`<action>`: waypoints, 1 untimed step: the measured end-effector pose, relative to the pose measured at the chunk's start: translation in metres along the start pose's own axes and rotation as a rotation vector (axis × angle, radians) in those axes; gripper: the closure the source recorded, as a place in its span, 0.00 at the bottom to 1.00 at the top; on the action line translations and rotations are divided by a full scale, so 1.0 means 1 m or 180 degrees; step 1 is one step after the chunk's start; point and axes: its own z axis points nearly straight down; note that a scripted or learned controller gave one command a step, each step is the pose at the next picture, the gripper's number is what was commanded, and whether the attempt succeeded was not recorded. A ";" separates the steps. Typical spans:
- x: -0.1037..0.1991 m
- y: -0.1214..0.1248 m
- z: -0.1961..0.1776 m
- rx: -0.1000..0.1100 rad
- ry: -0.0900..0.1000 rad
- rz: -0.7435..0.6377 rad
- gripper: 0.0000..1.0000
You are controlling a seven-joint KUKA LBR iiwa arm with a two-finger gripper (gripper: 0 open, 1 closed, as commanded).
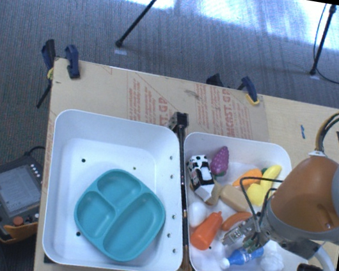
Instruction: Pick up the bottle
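Camera view: we see right bin point(283, 153).
Bottle point(205, 231): orange, lying flat, front-left of that bin, long axis diagonal, cap toward upper right.
Claw point(244, 237): just right of bottle; we can't tell its state.

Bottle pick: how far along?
Done: the arm is down in the right bin, with the gripper low over the toys. In hand: nothing visibly held; the gripper sits between the orange bottle and a blue-and-white item, and its fingers are too cluttered to read. Left: grasp and lift; the bottle lies in the bin.
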 end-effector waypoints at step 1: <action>0.000 0.000 0.000 0.0000 0.0000 -0.0001 0.00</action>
